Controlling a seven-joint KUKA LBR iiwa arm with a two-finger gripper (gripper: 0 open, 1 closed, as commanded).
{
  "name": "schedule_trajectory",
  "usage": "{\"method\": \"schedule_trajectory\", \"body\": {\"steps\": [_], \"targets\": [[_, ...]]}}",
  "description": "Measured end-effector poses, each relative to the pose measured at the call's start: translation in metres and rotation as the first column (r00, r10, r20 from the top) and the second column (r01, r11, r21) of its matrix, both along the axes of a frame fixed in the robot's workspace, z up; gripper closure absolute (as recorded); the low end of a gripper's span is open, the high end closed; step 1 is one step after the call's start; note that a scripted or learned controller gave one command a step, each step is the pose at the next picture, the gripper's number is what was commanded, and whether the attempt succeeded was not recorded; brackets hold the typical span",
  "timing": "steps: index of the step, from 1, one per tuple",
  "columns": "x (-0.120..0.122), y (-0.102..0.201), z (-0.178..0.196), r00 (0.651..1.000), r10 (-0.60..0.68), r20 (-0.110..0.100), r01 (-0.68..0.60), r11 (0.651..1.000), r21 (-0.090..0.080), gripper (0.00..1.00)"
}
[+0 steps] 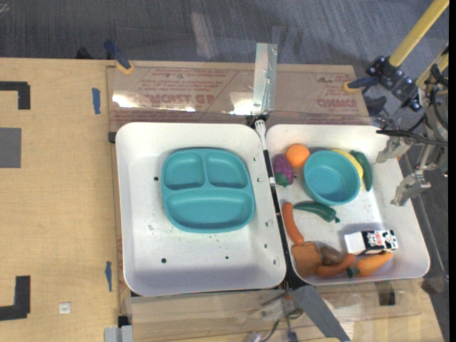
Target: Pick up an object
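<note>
At the right edge of the right bin hangs what I take for the claw; released or clenched, I cannot tell; the white box lies nearer the front right corner, its long axis along the front edge.

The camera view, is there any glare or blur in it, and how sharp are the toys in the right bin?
In the camera view, glare streaks the clear plastic sheet behind the bins, brightest near the upright divider. The teal plate is evenly lit, with only soft shadows. The toys are mildly soft; the carton print is unreadable.
</note>
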State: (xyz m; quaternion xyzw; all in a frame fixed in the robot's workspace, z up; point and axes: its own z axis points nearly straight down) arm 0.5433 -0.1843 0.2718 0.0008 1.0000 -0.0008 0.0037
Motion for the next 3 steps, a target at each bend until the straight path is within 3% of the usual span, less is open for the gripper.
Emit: {"method": "schedule_trajectory", "body": {"steps": [1, 2, 3], "targets": [[-0.001, 0.03, -0.139, 0.996, 0.087, -0.013, -0.087, 0.996, 0.006, 0.0], [0.05, 0.043, -0.18, 0.953, -0.302, 0.009, 0.302, 0.953, 0.004, 0.0], [0.014, 0.084, -0.181, 0.747, -0.665, 0.005, 0.665, 0.747, 0.011, 0.0]]}}
